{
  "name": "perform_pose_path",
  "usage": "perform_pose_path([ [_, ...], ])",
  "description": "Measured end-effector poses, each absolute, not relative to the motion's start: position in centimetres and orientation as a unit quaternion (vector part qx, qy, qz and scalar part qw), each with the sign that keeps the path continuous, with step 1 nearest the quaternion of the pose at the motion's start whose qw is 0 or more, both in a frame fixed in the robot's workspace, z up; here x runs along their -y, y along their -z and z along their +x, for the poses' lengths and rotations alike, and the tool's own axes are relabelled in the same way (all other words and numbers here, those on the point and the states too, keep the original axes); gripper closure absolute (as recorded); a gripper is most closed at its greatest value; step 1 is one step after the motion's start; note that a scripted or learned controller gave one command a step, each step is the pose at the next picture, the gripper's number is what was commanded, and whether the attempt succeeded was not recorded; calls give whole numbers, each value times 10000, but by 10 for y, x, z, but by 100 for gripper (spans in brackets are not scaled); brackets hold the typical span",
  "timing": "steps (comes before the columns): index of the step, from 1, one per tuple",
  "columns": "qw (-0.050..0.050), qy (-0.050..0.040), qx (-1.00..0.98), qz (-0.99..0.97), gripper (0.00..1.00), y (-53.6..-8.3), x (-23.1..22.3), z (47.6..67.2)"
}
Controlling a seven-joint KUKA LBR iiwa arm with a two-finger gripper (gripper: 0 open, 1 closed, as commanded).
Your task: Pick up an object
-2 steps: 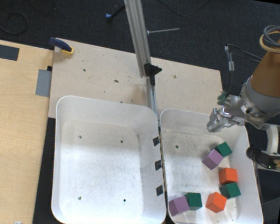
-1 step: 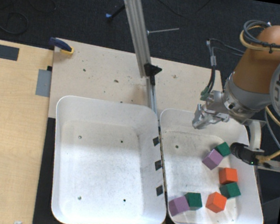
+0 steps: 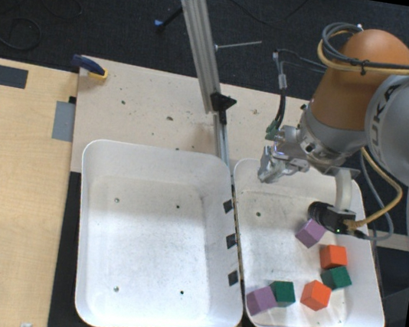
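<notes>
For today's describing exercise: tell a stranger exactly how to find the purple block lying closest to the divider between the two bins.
Start at the right-hand white bin, the one holding all the coloured blocks. Look along its near edge to the corner beside the left bin. There lies a purple block, touching a green block; the other purple block sits farther back, alone, near the orange ones.
</notes>
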State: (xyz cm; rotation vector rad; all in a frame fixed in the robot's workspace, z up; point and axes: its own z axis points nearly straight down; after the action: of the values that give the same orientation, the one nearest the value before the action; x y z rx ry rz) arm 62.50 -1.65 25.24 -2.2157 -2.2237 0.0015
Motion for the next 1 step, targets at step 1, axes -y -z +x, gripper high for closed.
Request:
perform_pose_path([
  [1,24,-15,7084,-7058,100,-234,-35,624],
])
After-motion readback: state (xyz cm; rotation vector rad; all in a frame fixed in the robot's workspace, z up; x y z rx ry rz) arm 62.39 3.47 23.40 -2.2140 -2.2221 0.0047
